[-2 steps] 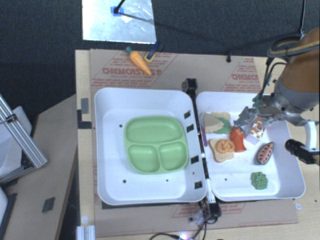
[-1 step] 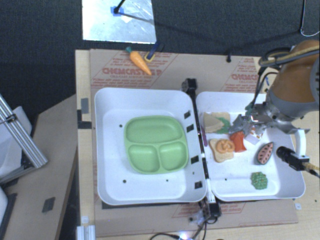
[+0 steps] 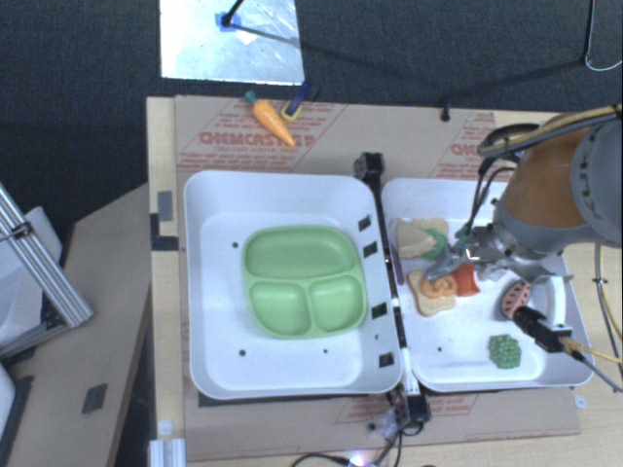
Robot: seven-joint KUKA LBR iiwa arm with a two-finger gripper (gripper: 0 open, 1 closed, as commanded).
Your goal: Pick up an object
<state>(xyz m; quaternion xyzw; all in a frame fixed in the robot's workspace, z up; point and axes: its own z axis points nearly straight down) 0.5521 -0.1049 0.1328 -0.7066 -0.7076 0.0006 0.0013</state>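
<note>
In the right bin (image 3: 467, 368) lie a tan toast slice (image 3: 434, 295), a pale sandwich wedge (image 3: 419, 234), a small red piece (image 3: 467, 280), a green broccoli floret (image 3: 504, 350) and a brown oval piece (image 3: 513, 301). My gripper (image 3: 443, 266) hangs low over the toast slice's upper edge, between the wedge and the red piece. The arm (image 3: 550, 197) comes in from the right.
The left bin (image 3: 209, 261) holds a green three-compartment plate (image 3: 302, 280). A toy carrot (image 3: 273, 122) lies on the cardboard behind the bins. A black divider (image 3: 382, 261) runs between the bins. A silvery sheet (image 3: 232, 27) sits at the back.
</note>
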